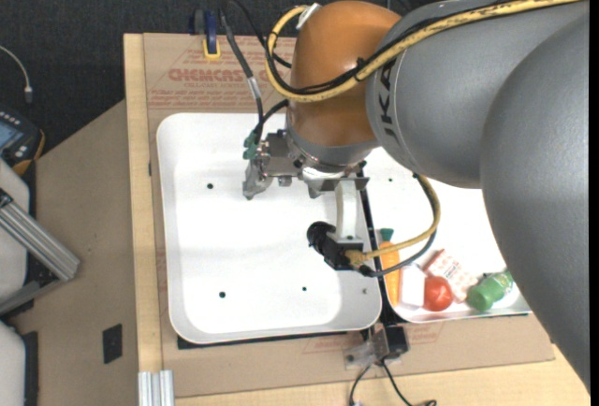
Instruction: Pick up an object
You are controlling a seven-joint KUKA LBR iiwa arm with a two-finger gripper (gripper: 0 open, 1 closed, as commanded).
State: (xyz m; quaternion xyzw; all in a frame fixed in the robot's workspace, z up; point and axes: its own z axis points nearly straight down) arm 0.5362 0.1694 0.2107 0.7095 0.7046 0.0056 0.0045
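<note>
Hovering over left bin (187, 208), arm (487, 95); jaws state cannot tell, wrist hides them.

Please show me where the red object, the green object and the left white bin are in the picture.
red object (437, 293): camera view, on its rounded middle.
green object (487, 292): camera view, on its body.
left white bin (187, 208): camera view, on its bare floor near the left wall.

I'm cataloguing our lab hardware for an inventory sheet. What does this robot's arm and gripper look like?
The arm is a thick, smooth grey casing with rounded links. Above the wrist sits a glossy orange band. A yellow-and-black braided cable runs along the arm, and thinner black wires loop down by the wrist. The gripper is a small grey metal assembly with a green part at its side.
</note>
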